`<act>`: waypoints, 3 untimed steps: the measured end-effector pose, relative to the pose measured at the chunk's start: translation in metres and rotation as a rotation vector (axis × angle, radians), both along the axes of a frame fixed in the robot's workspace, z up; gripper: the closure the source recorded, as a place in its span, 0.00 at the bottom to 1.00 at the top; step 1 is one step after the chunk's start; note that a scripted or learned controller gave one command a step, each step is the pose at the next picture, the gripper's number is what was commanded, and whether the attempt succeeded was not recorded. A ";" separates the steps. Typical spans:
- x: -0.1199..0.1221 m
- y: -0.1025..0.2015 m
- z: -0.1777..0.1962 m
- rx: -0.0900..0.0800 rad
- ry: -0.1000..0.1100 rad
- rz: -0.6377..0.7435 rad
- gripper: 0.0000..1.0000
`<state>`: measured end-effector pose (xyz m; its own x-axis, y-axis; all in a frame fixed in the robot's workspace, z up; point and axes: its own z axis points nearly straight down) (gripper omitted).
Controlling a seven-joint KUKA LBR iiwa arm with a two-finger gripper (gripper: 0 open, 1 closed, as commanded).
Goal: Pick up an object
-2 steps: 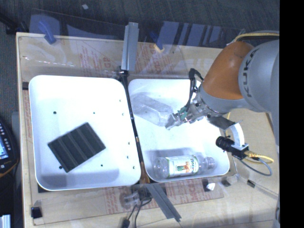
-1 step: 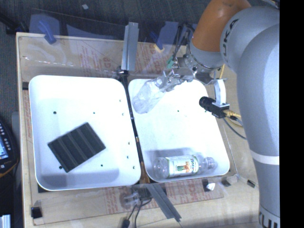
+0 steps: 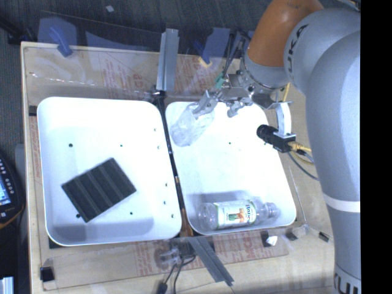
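On the counter (image 3: 92, 60), the left bin (image 3: 49, 115) holds a dark ribbed panel (image 3: 98, 189), lying flat and turned at a slant toward that bin's lower left. A narrow divider runs between the two bins. In the right bin (image 3: 278, 182), a clear plastic cup (image 3: 187, 126) sits at the upper left corner, tilted, its mouth pointing down and left. The hand (image 3: 211, 100) is right above and to the right of the cup, at the bin's upper edge; one finger lies against the cup's upper end, though whether the cup is truly pinched between both fingers I cannot tell. Along the near wall of the same bin a clear water bottle (image 3: 237, 214) with a pale label lies on its side, well apart from the hand. The grey arm (image 3: 324, 78) with its orange band reaches in from the right.
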<state>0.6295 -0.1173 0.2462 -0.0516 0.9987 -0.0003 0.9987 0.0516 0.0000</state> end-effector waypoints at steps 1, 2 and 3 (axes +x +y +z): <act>-0.064 -0.041 -0.037 0.002 0.006 0.212 0.00; -0.135 -0.036 -0.054 0.001 0.004 0.039 0.00; -0.153 -0.058 -0.118 0.001 0.001 0.194 0.00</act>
<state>0.4770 -0.1751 0.1283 -0.2432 0.9700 0.0009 0.9700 0.2432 -0.0011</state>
